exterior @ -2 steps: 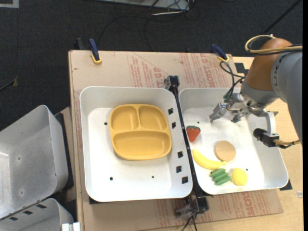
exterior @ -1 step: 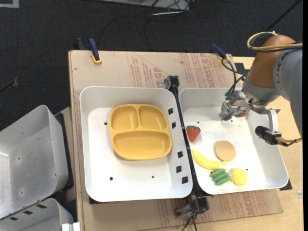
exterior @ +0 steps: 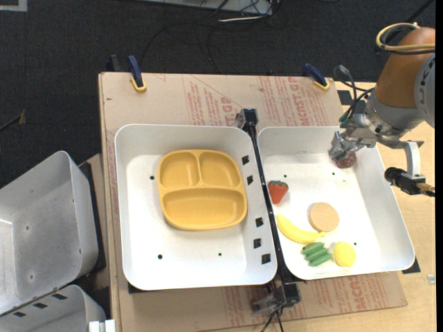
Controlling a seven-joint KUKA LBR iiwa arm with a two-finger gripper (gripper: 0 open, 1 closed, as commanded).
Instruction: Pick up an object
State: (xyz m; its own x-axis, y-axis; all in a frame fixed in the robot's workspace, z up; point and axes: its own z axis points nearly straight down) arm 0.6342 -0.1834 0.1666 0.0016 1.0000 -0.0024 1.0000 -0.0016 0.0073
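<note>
The claw (exterior: 344,151) hung over a reddish object (exterior: 345,160); its grip and the object's axis were unclear.

Two shallow white plastic bins side by side on a cardboard-covered bench (exterior: 208,102), left bin (exterior: 138,254) and right bin (exterior: 387,247), joined along a black clamp strip. In the left bin, a yellow three-compartment plastic tray (exterior: 203,189), lying flat. In the right bin, a red toy strawberry (exterior: 278,191) near the divider; below it a yellow toy banana (exterior: 297,231), a round tan disc (exterior: 323,217), a green toy pea pod (exterior: 316,254) and a yellow toy lemon (exterior: 344,254) just beside it. Grey arm with orange band reaching in from the right, two-finger gripper (exterior: 344,151) lowered over a small dark red object (exterior: 345,160) at the far right bin corner; grasp unclear
</note>
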